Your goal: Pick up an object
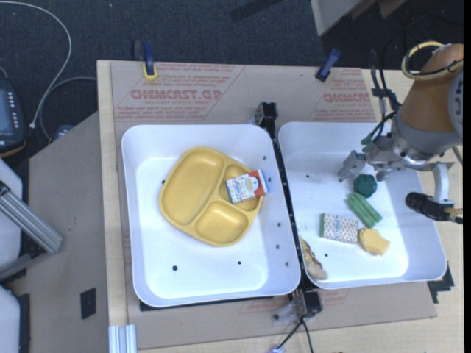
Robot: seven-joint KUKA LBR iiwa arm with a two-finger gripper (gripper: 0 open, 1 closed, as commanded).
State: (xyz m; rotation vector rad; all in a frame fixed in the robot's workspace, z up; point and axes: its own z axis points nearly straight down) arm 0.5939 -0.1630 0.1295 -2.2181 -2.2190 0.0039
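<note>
Camera view, read left to right. The left bin [140, 219] holds a yellow divided plate [199, 197] with a small carton [245, 187] lying across its right-hand compartments; both sit well apart from my reach at this instant. A black divider [283, 197] separates the two bins. In the right bin [419, 267] lie, from the left, a brownish scrap [313, 259] against the near-left wall, a patterned flat packet [339, 227], a green ridged piece [365, 208] with a dark green round object [364, 185] at its far end, and a yellow wedge [374, 242] just beside the packet. My end effector [364, 169] hangs over the far half of this bin, directly above the dark green round object; grey parts project left and down from the wrist, but I cannot tell whether the fingers are spread or pressed together, and nothing can be seen pinched between them. The likeliest candidate, in my judgement, is the dark green round object: I should descend straight down with the fingers straddling it, avoid nudging the green ridged piece that touches it, and close only once low enough. My orange-banded arm is cut off at the right edge, the wrist body masks the fingertips, and the scrap's identity is too small to resolve.
</note>
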